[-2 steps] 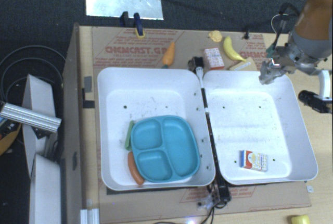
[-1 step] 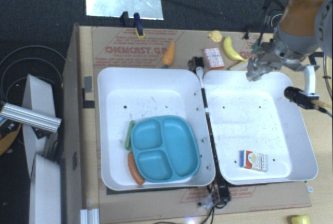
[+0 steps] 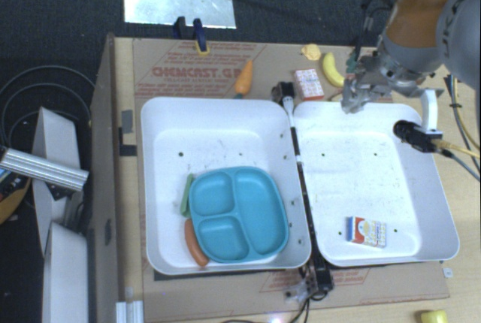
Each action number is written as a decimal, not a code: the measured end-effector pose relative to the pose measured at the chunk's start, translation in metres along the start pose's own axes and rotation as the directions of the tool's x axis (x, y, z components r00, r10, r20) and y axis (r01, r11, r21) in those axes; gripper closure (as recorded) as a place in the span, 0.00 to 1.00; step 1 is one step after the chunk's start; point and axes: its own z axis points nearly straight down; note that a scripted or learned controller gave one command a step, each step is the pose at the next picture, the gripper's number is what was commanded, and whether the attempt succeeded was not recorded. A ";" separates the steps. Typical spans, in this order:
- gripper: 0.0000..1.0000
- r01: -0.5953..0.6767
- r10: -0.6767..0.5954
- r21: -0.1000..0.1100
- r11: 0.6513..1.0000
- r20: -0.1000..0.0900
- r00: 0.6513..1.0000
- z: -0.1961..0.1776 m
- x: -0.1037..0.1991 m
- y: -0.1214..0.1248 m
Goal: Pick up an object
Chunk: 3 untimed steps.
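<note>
Hovering end effector (image 3: 353, 102) at right bin (image 3: 421, 186) back rim | carton (image 3: 366, 230) near front rim

A single fixed camera looks down from above at a slant onto the worktop (image 3: 225, 62). It sits far enough back to take in both white bins whole: the left bin (image 3: 161, 164) and the right bin (image 3: 421, 186) lie side by side across the middle. The arm (image 3: 428, 13) enters from the upper right. Dark floor surrounds the worktop at top and left.
</note>
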 end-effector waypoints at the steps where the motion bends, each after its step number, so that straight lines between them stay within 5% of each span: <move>1: 1.00 0.002 -0.002 0.002 1.000 -0.001 1.000 -0.002 0.040 -0.011; 2: 1.00 -0.013 0.013 0.002 1.000 0.003 1.000 -0.018 -0.043 -0.043; 3: 1.00 -0.002 0.002 0.004 1.000 0.000 1.000 0.019 -0.025 -0.030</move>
